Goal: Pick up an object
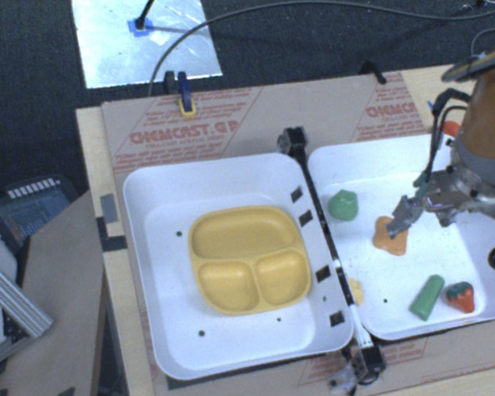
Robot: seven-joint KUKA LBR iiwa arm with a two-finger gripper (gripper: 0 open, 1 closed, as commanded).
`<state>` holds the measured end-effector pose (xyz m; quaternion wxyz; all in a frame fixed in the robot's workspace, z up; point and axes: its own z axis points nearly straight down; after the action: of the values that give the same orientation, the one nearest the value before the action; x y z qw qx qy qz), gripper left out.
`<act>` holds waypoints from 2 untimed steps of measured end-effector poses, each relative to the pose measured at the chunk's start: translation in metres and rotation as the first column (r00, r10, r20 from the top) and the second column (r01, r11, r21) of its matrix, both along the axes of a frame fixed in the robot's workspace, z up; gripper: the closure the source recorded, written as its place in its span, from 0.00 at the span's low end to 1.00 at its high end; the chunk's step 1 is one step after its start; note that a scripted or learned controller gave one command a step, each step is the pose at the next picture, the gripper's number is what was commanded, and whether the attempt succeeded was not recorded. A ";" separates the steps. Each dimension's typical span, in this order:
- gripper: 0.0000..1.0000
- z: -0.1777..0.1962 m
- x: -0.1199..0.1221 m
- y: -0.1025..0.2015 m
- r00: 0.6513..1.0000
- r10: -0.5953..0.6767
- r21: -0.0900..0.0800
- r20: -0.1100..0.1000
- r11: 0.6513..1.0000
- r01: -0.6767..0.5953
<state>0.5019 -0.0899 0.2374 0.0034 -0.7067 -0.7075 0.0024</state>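
1. Hovering low over the right bin (394, 328), the gripper (402, 217) reaches in from the right, its dark fingertips right at the upper right edge of the orange piece (390, 238).
2. That orange piece sits near the middle of the right bin, and it lies just down and to the left of the fingertips, touching or nearly so.
3. Its long axis looks to run from upper right to lower left, the wider end pointing down-left, though the shape is small and hard to read.
4. Fingers look slightly parted, but whether they straddle the piece or merely sit beside it cannot be told.
5. Other candidates wait well apart: a green lump (343, 205) up-left, a green cylinder (427, 297) and a red strawberry-like toy (461, 297) toward the near edge.
6. Left bin (163, 280) carries a yellow divided tray (248, 258).
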 end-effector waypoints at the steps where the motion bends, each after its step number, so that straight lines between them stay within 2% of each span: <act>1: 0.00 0.005 0.002 0.000 1.000 0.002 -0.001 0.010 1.000 -0.002; 2: 0.00 -0.047 0.003 0.011 1.000 0.001 0.000 0.004 1.000 -0.001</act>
<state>0.5045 -0.0791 0.1902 0.0019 -0.7064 -0.7078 0.0009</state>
